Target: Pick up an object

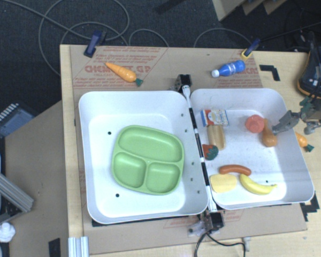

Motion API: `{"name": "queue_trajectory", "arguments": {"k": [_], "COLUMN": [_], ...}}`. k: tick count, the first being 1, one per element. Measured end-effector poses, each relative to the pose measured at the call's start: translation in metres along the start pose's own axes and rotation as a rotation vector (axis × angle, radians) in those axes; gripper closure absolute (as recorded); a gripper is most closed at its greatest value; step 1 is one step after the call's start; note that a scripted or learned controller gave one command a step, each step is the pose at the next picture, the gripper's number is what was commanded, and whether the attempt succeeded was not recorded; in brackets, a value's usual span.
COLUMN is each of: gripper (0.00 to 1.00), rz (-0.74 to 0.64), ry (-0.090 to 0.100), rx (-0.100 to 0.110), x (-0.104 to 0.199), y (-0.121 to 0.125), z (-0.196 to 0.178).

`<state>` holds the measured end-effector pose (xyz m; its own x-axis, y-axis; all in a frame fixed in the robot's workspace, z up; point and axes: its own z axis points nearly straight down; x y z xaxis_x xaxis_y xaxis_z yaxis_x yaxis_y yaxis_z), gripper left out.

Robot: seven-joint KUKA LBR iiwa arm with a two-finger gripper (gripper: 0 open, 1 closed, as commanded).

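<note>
I am bringing the gripper (287,123) in over the right bin (305,167), its fingers (283,124) too blurred to tell their spread, beside the brown toy (269,138) and red tomato (254,123), so next I need a clean descent

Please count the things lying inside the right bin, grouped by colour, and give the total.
Right bin:
Yellow: 2 – banana, flat yellow piece
Red: 2 – round red piece, sausage
Orange-brown: 1 – small piece
Tan: 1 – bread roll
Red and green: 1 – strawberry
White and red: 1 – carton
Total: 8
</note>
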<state>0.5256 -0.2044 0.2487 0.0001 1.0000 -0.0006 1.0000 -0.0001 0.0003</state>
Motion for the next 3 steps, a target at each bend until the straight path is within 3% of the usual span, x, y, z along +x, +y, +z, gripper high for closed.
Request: {"name": "queue_trajectory", "arguments": {"k": [1, 2, 3], "gripper": [0.0, 0.0, 1.0], "rz": [-0.001, -0.005, -0.004], "ry": [0.001, 0.01, 0.003], "rx": [0.002, 0.002, -0.001], "x": [0.002, -0.014, -0.016], "y": [0.076, 0.055, 0.055], "z": [0.132, 0.164, 0.154]}}
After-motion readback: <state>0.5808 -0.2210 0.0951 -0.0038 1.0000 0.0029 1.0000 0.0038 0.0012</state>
